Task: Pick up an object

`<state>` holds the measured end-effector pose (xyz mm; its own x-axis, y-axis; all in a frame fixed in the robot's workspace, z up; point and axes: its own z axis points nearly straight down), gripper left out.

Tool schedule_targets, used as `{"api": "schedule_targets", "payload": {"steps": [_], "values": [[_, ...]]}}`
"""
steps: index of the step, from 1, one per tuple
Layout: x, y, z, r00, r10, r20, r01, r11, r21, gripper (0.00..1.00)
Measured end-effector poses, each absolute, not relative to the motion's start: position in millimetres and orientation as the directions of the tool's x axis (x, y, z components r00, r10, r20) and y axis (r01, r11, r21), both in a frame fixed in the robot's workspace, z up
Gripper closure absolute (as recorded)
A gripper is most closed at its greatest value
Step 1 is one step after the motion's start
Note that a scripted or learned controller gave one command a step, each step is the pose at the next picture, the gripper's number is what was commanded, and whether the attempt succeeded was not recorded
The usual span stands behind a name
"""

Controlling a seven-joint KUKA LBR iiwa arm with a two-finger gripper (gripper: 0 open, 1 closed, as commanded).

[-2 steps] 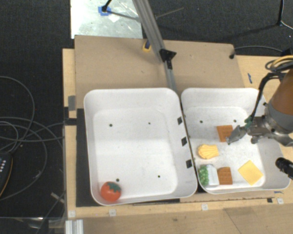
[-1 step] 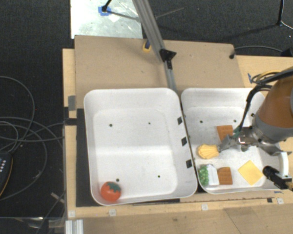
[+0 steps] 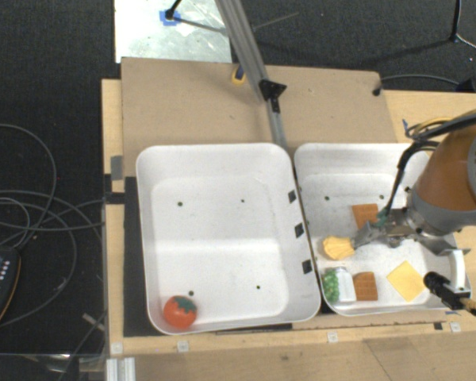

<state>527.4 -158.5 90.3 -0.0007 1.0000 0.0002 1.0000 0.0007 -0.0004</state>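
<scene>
Fingers (image 3: pixel 365 234), spread or pinched I cannot tell, hang just beside yellow lump (image 3: pixel 338 248) in right bin (image 3: pixel 333 165).

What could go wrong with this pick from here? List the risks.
1. The gripper sits right beside the rounded yellow piece, so closing may nudge it away rather than trap it.
2. The brown rectangular block lies close behind the gripper and could be bumped.
3. The green-and-white item, second brown block and flat yellow square crowd the right white bin, inviting a wrong catch.
</scene>
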Motion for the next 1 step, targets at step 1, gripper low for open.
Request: {"api": "schedule_targets", "payload": {"steps": [1], "values": [[528.3,-158.9,101.4,-0.001,1.0,0.0,1.0,0.001,0.003,1.0]]}}
